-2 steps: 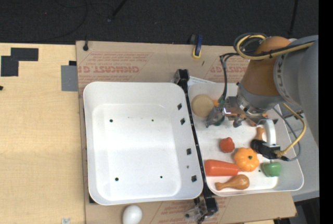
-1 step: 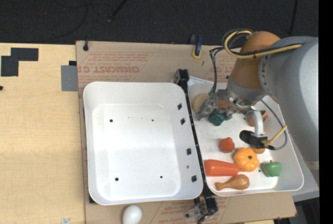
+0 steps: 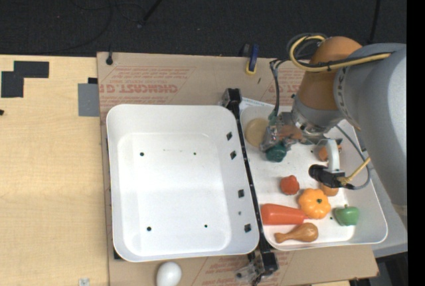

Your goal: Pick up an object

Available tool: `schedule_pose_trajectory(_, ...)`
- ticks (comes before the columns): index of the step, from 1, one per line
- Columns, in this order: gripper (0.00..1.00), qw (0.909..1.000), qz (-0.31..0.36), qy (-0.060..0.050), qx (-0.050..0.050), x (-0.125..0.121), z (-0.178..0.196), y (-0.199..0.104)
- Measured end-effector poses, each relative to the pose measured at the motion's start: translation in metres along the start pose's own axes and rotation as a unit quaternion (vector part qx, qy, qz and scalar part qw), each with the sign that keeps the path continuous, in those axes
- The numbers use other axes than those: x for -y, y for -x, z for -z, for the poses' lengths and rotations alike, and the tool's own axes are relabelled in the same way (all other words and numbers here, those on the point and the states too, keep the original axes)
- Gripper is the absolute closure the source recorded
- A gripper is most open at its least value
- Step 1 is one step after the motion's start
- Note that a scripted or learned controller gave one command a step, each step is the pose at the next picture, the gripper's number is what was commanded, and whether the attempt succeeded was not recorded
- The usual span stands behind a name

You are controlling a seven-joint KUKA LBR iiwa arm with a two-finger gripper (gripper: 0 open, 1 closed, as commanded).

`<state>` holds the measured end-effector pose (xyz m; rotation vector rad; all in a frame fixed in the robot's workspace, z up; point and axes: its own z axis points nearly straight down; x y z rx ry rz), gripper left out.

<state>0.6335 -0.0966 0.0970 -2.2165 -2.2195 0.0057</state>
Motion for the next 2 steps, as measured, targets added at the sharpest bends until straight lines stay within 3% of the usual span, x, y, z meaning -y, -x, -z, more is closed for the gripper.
schedule_pose_trajectory(1,1.00,0.9999,0.002,0.011,0.000,-0.008,0.199,-0.046)
schedule_pose_trajectory(2,1.00,1.0000,0.002,-0.001,0.000,0.037,0.175,-0.106)
